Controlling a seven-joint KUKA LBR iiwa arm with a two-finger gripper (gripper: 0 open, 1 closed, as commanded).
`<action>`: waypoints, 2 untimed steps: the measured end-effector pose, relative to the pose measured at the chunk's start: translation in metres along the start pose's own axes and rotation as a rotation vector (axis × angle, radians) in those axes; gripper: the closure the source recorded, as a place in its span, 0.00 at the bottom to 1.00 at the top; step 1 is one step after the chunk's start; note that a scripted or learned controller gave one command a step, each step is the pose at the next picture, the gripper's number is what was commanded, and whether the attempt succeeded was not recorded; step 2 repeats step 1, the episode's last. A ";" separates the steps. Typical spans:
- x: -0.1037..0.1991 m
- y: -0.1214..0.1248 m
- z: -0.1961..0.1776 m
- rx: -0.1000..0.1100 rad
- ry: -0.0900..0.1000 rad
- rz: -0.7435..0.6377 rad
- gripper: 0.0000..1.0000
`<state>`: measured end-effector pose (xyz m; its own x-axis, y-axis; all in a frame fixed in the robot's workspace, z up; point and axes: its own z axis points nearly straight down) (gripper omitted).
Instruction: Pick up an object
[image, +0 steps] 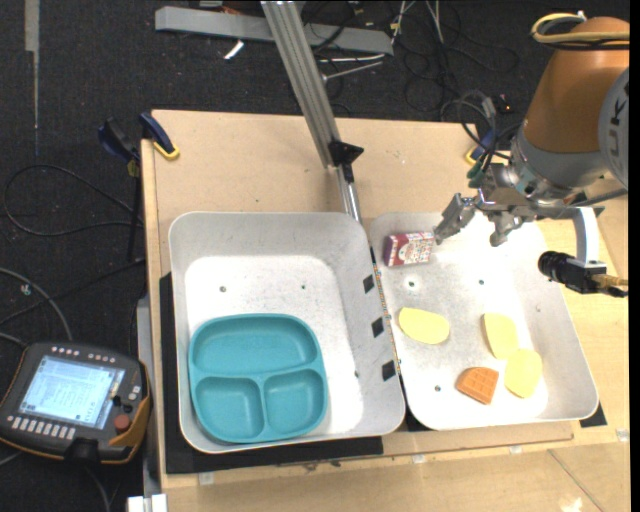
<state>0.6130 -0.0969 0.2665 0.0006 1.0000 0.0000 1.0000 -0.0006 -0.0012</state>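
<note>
Objects for picking are lying in the right bin (570, 330): a small maroon carton (410, 248) is resting near the far left corner, a yellow oval piece (424, 325) is sitting closer to the middle, and toward the near right we are seeing a second yellow piece (499, 333), a third yellow piece (523, 372) just in front of it, and an orange waffle-like piece (478, 384) beside that one (the two nearest yellow pieces are looking as if they are touching, though we cannot tell for sure).

We are watching the gripper (478, 222) hanging over the far edge of the right bin, just to the right of the maroon carton and apart from it. Its two fingers are standing spread, one toward the carton and one toward the bin's right side, and we are seeing nothing between them. The grey arm with its orange band (575, 80) is reaching in from the right above it.

In the left bin (200, 235) a teal divided tray (258, 377) is lying at the near side, its three compartments facing up. A handheld control pendant (72, 398) with a lit screen is sitting on the floor to the left of the bench (250, 150).
</note>
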 end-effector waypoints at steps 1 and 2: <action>0.000 0.001 -0.010 -0.002 0.000 -0.001 1.00; 0.000 0.001 -0.010 -0.002 0.000 -0.001 1.00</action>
